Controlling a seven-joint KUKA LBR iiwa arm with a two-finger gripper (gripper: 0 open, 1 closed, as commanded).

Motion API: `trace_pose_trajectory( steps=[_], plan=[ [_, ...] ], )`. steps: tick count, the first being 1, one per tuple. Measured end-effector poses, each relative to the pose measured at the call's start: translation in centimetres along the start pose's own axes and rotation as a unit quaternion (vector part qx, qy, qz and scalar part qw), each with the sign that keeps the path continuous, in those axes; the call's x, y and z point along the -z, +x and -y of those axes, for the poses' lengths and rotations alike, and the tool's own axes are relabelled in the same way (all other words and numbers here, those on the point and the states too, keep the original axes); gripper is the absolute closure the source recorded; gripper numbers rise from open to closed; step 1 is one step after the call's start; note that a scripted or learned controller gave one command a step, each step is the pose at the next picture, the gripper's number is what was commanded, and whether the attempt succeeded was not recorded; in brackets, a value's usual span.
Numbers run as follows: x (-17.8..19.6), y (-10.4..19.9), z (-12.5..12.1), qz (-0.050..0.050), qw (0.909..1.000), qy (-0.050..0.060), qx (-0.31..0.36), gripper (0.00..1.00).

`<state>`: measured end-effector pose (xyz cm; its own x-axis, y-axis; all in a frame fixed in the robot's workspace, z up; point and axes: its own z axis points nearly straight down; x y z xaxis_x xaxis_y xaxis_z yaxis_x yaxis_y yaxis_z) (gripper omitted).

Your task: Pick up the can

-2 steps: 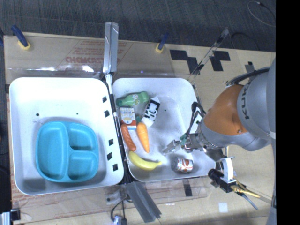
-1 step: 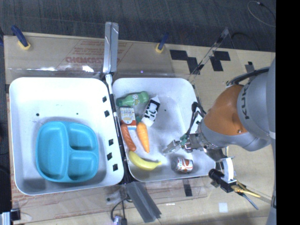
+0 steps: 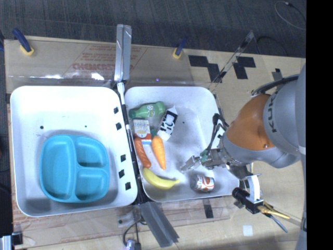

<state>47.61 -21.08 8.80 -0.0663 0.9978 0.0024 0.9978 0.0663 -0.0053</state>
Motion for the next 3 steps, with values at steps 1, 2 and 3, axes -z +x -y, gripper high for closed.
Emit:
trace_pose_trajectory(
  steps=[1,2,3],
  plan=[
    [0.0,0.0,0.0,0.0,0.9999,0.0,0.011,0.0],
    [0.7,3.5,-2.6,0.0,0.9991,0.001,0.043,0.0],
    [0.0,0.0,0.0,-0.001,0.9986,0.001,0.053,0.0]
  ],
)
